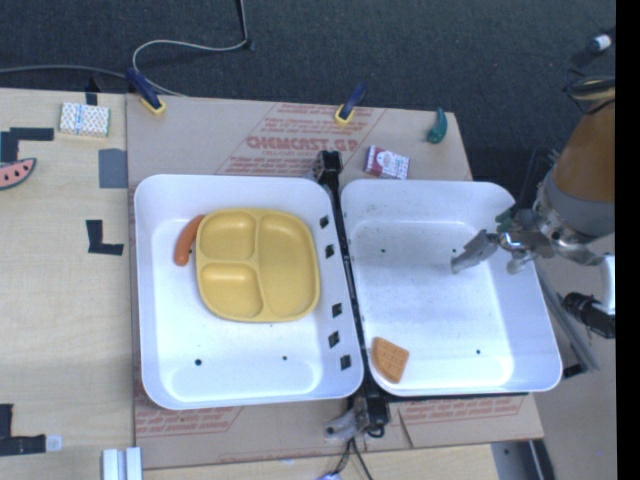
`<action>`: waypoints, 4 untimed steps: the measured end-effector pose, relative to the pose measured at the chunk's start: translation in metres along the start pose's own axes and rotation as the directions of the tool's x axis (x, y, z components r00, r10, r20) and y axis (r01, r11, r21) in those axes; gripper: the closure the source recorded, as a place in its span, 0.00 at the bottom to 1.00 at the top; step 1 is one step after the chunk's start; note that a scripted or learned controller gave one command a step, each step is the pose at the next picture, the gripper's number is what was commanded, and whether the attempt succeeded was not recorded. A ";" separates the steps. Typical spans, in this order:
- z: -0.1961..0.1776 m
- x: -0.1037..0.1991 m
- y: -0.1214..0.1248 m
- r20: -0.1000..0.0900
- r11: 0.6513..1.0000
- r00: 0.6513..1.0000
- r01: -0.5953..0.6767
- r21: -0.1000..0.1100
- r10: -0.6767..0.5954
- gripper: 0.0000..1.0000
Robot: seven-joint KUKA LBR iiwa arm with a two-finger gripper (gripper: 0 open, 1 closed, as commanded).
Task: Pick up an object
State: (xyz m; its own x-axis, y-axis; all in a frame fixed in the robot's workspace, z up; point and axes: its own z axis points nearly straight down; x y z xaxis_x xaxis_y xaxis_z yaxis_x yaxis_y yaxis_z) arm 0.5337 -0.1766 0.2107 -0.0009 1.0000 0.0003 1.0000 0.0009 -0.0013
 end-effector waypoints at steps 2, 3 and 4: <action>0.125 0.083 -0.045 -0.001 1.000 1.000 0.000 -0.002 0.000 0.00; 0.124 0.066 0.038 0.002 1.000 1.000 0.000 -0.007 0.000 0.00; 0.126 0.080 0.129 0.002 1.000 1.000 0.002 -0.002 -0.002 0.00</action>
State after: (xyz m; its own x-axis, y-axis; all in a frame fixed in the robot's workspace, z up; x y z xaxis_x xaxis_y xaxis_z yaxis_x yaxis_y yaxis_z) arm 0.6629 -0.0967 0.0848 -0.0025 1.0000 -0.0012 1.0000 0.0025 0.0008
